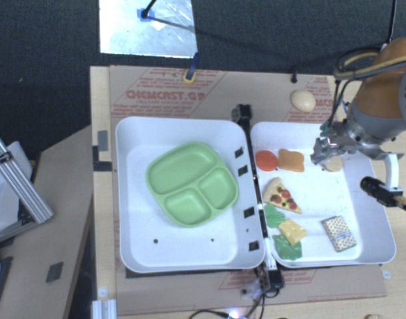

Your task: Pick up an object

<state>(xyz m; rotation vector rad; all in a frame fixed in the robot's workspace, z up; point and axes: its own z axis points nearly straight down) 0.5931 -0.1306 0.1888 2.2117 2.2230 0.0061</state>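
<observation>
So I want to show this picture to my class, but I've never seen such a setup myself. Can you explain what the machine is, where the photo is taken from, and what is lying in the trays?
The photo comes from one fixed camera above a bench, looking down at a slant. The grey and orange machine at the right is a robot arm. Its claw hangs over the right white bin, near its far edge. I can't tell whether it grips anything.

The left white bin holds a green divided plate. The right bin holds toy food: a red round piece, an orange piece, a pizza slice, a yellow wedge on green leafy pieces, and a patterned cracker-like block. A pale egg-shaped thing lies on the cardboard behind the bins.
</observation>
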